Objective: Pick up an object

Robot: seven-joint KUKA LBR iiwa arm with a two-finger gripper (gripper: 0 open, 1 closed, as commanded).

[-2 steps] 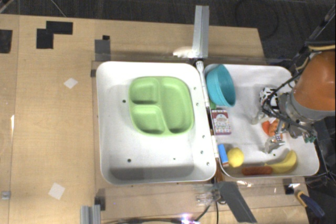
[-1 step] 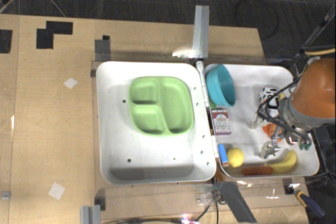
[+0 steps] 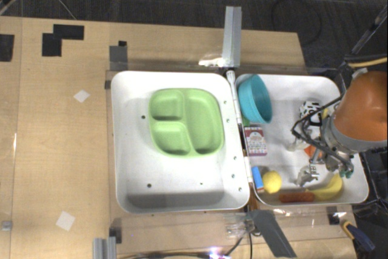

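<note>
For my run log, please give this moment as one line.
arm: over right bin | pincer: low near banana, grasp not confirmed | left bin: green tray | task: object not yet lifted

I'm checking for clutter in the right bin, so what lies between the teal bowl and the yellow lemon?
In the camera view, a small red-and-white box lies between the teal bowl and the yellow lemon, near the right bin's left wall.

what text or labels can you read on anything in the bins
Small red and white box in the right bin: has print on its face, too small and blurred to read.
Black and white patterned object: markings only, no legible words.
No other text readable.
</note>
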